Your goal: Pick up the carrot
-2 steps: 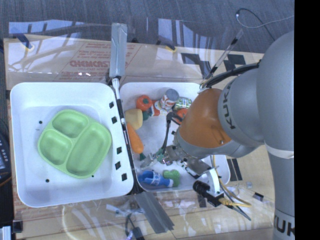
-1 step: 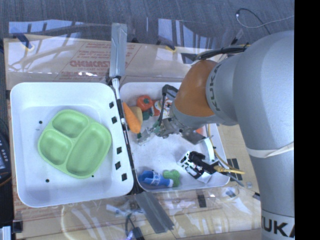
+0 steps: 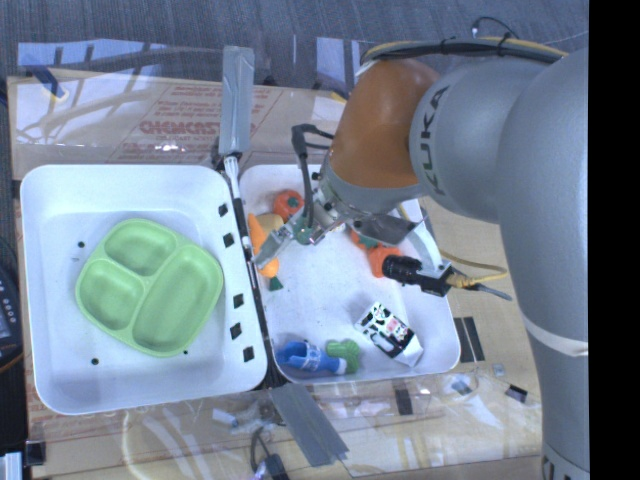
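Hard to tell whether the gripper (image 3: pixel 274 251) is clenched or released, low in the right bin (image 3: pixel 325 303) and almost touching the carrot (image 3: pixel 257 234). Just beyond the gripper's tip, along the bin's left wall: probably light, stiff, smooth plastic, tapered, so best pinched across the thicker middle, not the slippery narrow end. Farther off, behind the gripper, another orange piece (image 3: pixel 380 261), easily mistaken for it.

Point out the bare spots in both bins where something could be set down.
Left bin: the white floor around the green divided plate. Right bin: bare middle between carrot and milk carton. Crowded under the gripper.
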You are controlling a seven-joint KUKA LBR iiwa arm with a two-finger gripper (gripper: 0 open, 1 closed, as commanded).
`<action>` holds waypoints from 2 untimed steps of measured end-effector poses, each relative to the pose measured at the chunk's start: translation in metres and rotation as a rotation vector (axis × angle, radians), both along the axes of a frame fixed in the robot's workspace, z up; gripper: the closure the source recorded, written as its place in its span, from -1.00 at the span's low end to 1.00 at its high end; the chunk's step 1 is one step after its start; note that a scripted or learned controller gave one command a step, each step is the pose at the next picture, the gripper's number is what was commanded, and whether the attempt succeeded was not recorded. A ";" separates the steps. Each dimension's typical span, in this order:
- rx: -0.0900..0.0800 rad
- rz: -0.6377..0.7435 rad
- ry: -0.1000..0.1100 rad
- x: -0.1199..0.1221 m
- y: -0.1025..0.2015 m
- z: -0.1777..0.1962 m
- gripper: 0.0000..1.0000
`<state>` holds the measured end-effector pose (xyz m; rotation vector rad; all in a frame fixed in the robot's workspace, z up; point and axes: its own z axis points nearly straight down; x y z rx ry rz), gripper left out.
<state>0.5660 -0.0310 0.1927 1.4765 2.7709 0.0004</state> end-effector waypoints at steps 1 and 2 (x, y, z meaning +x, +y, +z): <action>0.000 -0.089 0.006 -0.033 0.060 -0.002 -1.00; 0.000 -0.358 0.004 -0.068 0.106 0.024 -1.00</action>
